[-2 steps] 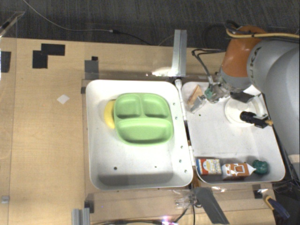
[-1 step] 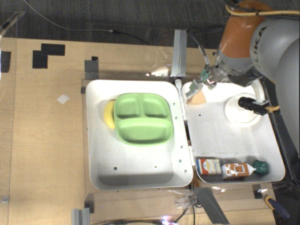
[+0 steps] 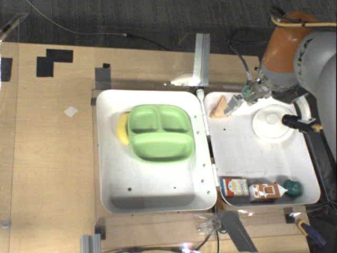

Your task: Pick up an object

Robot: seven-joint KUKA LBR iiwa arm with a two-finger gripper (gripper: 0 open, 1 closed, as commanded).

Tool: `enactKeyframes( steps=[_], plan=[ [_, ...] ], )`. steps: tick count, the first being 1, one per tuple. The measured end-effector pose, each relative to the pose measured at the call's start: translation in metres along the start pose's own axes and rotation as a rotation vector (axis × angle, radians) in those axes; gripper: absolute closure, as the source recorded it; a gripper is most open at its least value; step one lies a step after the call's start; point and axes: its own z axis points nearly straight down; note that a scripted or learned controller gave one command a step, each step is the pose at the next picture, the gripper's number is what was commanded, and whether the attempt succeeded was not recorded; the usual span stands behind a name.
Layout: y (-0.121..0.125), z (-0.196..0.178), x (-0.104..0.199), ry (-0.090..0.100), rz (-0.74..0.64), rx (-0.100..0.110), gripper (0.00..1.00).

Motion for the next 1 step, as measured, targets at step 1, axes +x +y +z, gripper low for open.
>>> enactKeyframes(
  steps=[1],
  plan=[
    [0.0046,-0.1353,0.0348,-0.001,0.135,-0.002,0.00]
  ],
)
